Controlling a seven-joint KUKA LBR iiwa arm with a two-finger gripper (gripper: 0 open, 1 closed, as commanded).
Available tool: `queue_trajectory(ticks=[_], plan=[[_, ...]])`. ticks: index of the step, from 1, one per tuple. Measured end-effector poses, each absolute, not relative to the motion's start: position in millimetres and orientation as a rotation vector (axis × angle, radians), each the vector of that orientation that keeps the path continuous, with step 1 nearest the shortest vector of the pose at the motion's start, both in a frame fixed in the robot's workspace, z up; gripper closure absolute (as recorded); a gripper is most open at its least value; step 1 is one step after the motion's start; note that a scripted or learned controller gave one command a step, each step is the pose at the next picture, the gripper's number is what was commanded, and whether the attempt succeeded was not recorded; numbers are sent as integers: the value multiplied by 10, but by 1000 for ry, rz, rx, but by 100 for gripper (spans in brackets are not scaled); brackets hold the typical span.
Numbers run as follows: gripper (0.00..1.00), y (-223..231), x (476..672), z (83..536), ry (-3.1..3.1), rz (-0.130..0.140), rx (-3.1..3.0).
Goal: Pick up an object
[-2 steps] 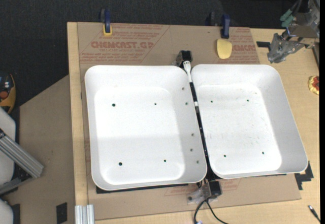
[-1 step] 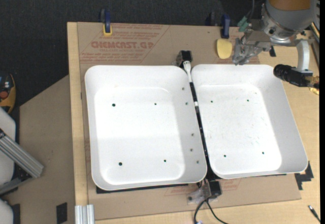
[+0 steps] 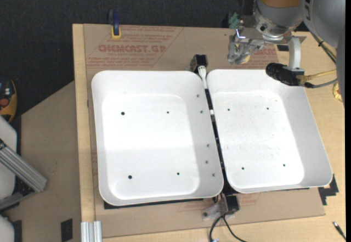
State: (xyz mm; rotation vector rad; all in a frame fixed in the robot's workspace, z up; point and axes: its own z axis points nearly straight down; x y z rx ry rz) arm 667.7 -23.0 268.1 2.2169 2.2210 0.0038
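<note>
My gripper (image 3: 239, 55) hangs from the grey arm with the orange band, at the upper right. It is over the brown board just beyond the far rim of the right white bin (image 3: 307, 125), near that bin's far left corner. The view is too small and blurred there to make out anything in its grasp. The left white bin (image 3: 104, 125) lies beside the right one, and their inner rims touch along a dark strip. On the floors of both bins I see only small dark dots.
Both bins rest on a brown board (image 3: 148, 43) with red lettering. A blue and yellow clamp (image 3: 114, 22) stands at the board's far left. A black clip (image 3: 198, 62) sits at the far end of the seam between the bins, and another fitting (image 3: 227, 204) at its near end.
</note>
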Motion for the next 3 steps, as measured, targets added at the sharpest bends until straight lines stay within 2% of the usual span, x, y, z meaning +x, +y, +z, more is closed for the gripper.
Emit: queue_trajectory(ticks=[1,2,3], plan=[[100,-284,6419,3082,2218,3,2221],[100,-319,5997,3487,2221,-2,2223],[100,-177,6695,2941,2221,5,2215]])
